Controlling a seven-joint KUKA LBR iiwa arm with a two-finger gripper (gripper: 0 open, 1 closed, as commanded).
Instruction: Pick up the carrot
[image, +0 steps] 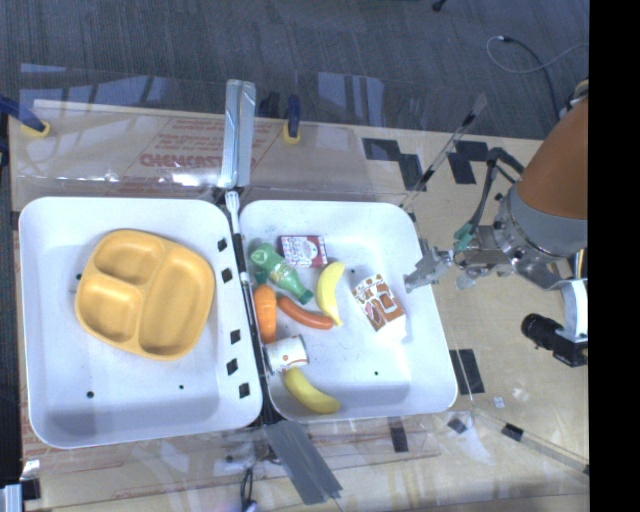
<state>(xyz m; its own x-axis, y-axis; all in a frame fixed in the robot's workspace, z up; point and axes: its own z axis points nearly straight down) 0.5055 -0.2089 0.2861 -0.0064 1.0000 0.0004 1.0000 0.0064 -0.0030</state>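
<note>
The carrot (265, 311) is a short orange piece lying along the left wall of the right bin (425, 330), just below a green bottle (277, 268). A longer orange-red pepper-like piece (306, 315) lies right beside it, touching or nearly touching. My gripper (422, 274) hangs over the right rim of the right bin, well to the right of the carrot, with nothing seen in it. The grey arm with its orange band (562, 170) comes in from the right.
The right bin also holds two bananas (330, 289) (309, 392), a red and white carton (302, 249), a brown and white packet (378, 301) and a small white cup (288, 352). A yellow divided plate (146, 293) lies in the left bin (50, 400).
</note>
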